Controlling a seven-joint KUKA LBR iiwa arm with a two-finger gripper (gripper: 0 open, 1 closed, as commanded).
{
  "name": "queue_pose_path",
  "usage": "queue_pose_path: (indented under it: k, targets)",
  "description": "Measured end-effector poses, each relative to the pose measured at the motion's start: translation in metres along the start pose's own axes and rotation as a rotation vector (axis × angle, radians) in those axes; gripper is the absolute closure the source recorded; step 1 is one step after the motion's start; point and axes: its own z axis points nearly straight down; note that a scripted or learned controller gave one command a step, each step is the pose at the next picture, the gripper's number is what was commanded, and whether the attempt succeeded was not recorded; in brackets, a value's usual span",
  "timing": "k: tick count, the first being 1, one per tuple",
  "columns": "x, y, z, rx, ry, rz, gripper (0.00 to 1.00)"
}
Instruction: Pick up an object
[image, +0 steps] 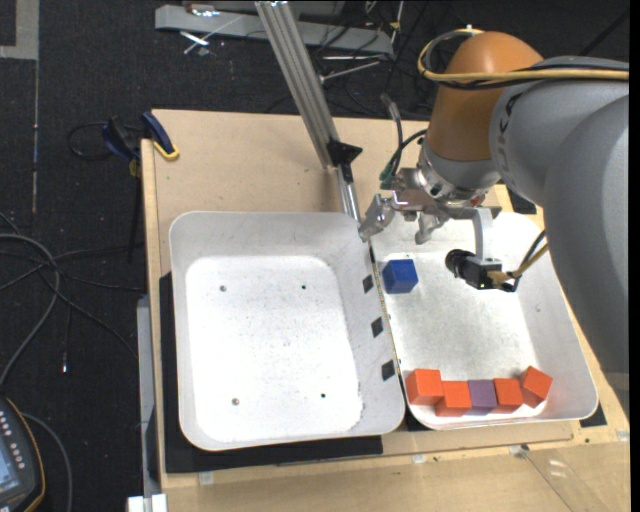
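Arm: the grey KUKA arm reached in from the right, its orange band above the wrist, over the far end of the right bin (560, 330).
Pincer: the pincer (425, 215) hung above the right bin's far left corner; how far it stood open could not be told, and nothing showed between its tips.
Blue cube: the blue cube (400, 275) lay alone on the right bin's floor, near the left wall, just on the near side of the pincer.
Block row: orange blocks (428, 386) and one purple block (482, 393) were packed touching along the right bin's near edge.
Left bin: the left bin (190, 300) sat alongside on the surface.
Risk: the pincer looked offset from the cube toward the far edge, so a straight descent would probably close on bare floor.
Second risk: the cube sat close to the bin wall, so a tip could catch the wall or nudge the cube aside.
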Motion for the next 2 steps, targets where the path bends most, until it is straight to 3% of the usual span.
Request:
queue_pose_path:
  k: [2]
  targets:
    - [0.0008, -0.0018, 0.0002, 0.003, 0.001, -0.001, 0.00]
